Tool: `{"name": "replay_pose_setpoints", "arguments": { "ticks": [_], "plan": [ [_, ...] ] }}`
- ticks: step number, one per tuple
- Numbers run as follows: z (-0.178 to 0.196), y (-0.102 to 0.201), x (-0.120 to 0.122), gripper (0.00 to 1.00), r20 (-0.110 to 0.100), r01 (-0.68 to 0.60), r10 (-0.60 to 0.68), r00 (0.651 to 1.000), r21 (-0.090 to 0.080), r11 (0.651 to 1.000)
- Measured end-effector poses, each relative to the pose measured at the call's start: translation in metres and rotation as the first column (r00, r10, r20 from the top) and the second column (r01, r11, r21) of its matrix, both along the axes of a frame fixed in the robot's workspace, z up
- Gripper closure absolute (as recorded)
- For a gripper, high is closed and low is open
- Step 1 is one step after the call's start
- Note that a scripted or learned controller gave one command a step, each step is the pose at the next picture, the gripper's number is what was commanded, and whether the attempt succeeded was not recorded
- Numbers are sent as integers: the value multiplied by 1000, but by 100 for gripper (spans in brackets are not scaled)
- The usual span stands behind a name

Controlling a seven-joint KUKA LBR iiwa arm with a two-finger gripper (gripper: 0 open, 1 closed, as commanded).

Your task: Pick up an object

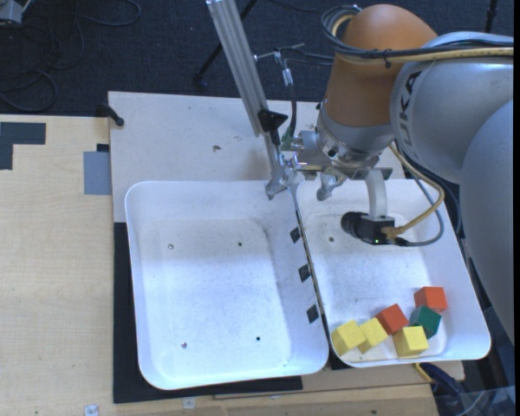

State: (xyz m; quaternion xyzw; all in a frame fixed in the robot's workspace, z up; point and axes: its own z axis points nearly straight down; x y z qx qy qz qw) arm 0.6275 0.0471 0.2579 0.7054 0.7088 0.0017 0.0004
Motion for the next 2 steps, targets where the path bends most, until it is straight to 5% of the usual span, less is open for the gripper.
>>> {"name": "replay_pose_setpoints", "arguments": {
  "ticks": [1, 2],
  "plan": [
    [20, -69, -73, 0, -7, 11, -11, 1000, -4, 1000],
    [36, -169, -44, 0, -3, 11, -11, 1000, -6, 1000]
  ]
}}
